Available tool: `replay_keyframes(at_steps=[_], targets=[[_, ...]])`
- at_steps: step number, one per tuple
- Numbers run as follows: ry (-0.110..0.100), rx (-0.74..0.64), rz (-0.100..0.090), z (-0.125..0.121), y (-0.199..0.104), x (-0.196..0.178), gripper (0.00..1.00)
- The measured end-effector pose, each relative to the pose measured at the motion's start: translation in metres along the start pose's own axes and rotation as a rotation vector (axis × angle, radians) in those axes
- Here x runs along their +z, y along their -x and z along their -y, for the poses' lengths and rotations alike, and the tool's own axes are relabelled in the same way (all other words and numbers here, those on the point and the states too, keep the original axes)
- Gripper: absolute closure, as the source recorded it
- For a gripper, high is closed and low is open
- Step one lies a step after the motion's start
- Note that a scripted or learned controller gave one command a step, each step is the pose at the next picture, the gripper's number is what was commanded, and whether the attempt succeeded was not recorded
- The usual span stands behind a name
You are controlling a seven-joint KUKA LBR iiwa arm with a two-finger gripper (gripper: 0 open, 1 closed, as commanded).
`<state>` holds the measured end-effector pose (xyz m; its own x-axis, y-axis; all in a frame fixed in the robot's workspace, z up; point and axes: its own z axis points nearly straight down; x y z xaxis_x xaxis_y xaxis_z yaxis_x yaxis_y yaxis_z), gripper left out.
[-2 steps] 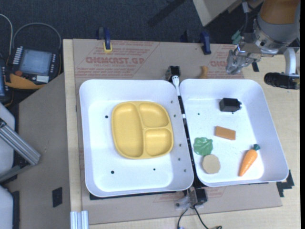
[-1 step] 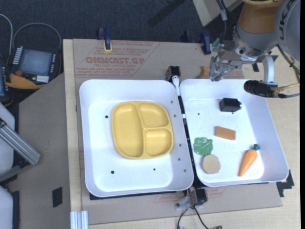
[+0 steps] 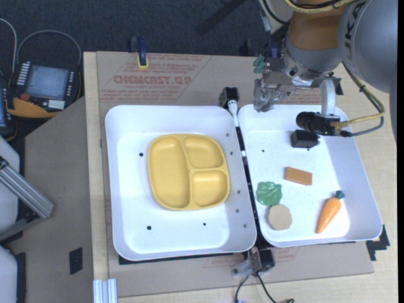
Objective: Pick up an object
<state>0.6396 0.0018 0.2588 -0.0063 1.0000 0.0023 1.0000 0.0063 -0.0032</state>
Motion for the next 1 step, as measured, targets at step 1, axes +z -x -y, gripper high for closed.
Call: replay_keyframes(at_steps=[1], targets=[[-0.001, 0.0, 0.0, 0.0092, -0.0576, 0.0173, 1.0]])
